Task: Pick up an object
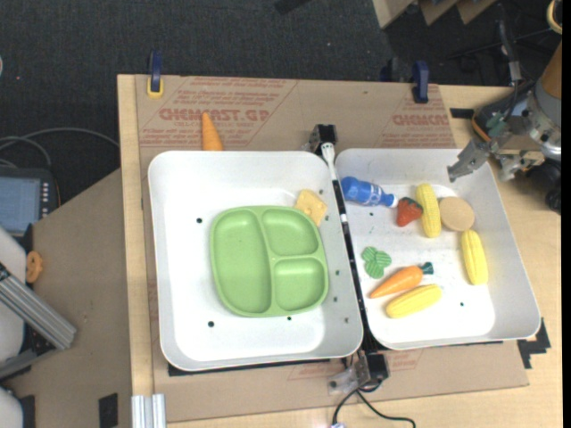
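Note:
The right bin (513,283) holds a blue bottle (366,191), a red strawberry (409,211), a corn cob (429,209), a tan round biscuit (456,213), a second yellow cob (474,257), a green leafy piece (376,260), a carrot (397,280) and a yellow banana-like piece (413,300). My gripper (467,162) hangs over the bin's far right corner, above and to the right of the biscuit, touching none of the objects. Nothing is visibly held in it.
The left bin (174,239) holds a green divided plate (268,259) with a yellow chunk (311,206) at its far right edge. An orange carrot (211,133) lies on the cardboard behind the left bin. Two clamps (419,80) grip the board's far edge.

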You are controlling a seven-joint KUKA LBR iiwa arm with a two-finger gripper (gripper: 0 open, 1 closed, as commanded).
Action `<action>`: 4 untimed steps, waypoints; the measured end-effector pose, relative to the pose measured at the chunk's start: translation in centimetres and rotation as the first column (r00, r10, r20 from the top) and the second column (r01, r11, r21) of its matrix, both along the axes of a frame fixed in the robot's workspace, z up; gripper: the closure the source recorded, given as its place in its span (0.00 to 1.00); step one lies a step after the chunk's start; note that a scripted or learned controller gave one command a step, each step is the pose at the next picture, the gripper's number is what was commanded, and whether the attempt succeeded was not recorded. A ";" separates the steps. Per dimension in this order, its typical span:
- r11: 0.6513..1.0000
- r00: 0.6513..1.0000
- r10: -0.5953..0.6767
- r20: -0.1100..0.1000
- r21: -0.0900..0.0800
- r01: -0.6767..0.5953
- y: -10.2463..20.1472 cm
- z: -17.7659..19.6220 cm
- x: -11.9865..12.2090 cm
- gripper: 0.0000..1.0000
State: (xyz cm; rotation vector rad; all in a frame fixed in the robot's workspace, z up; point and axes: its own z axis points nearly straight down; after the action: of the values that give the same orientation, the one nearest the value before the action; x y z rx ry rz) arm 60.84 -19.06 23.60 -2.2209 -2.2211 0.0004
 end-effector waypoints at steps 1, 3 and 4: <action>1.000 1.000 -0.002 -0.008 0.002 0.002 -3.2 -9.7 2.0 0.00; 1.000 1.000 0.005 0.011 -0.002 -0.005 -0.4 -14.8 6.2 0.00; 1.000 1.000 0.002 0.003 0.010 -0.002 -2.9 -14.9 2.6 0.00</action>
State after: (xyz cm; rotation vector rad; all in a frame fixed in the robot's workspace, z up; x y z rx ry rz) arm 63.46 -21.95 8.71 -2.2146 -2.2197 -0.0138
